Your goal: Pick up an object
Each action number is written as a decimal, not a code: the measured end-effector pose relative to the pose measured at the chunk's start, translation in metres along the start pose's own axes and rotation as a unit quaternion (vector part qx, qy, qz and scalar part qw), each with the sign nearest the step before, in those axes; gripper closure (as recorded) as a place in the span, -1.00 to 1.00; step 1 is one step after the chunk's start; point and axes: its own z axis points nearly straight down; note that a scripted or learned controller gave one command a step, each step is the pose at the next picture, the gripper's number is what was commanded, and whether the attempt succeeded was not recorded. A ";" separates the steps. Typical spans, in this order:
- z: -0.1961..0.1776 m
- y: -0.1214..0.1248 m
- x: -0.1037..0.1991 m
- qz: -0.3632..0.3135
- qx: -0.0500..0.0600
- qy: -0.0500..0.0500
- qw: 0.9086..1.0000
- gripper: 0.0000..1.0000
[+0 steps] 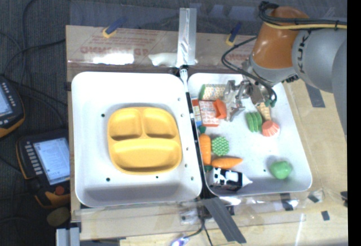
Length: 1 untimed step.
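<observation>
We hover our gripper [236,105] low in the right bin [298,143] — beside the red-and-white carton [208,113], likely lining up a pick — though jaw state we cannot tell.

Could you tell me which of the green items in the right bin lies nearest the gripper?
The elongated green ridged piece, just below the gripper. The round green dotted ball sits lower near the orange carrot, and the glossy green lump lies farthest, at the bin's lower right.
</observation>
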 end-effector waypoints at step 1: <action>0.004 0.011 -0.004 0.100 0.005 0.003 0.995 1.00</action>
